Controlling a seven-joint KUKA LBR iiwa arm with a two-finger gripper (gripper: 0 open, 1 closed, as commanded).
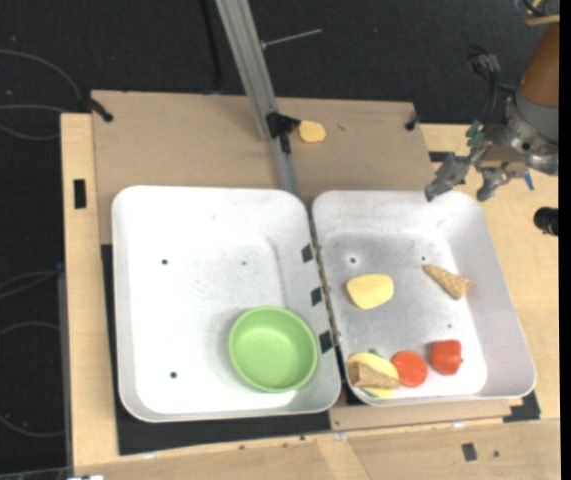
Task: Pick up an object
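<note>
The hand hangs just past the far right corner of the right bin, over the bare counter, with nothing between its fingers; they look spread apart, one dark tip toward the bin corner and the other further right, though at this size and angle that reading is not certain. Every candidate for the pick lies inside the right bin, nearer the viewer than the hand. Closest to that corner is the tan cone-shaped piece, its long axis slanting from the bin's far side down toward its right wall. Toward the bin's middle sits the pale yellow lump. Along the near wall are the red pepper-like piece, the red tomato-like ball just beside it, and the yellow-and-tan item in the near left corner, touching or almost touching the ball. The grey arm, with its orange band, comes in from the bin's right, wrist pointing down. The cone is probably the easiest reach: the hand would need to travel inward over the rim and descend, fingers set across the cone's slant.
</note>
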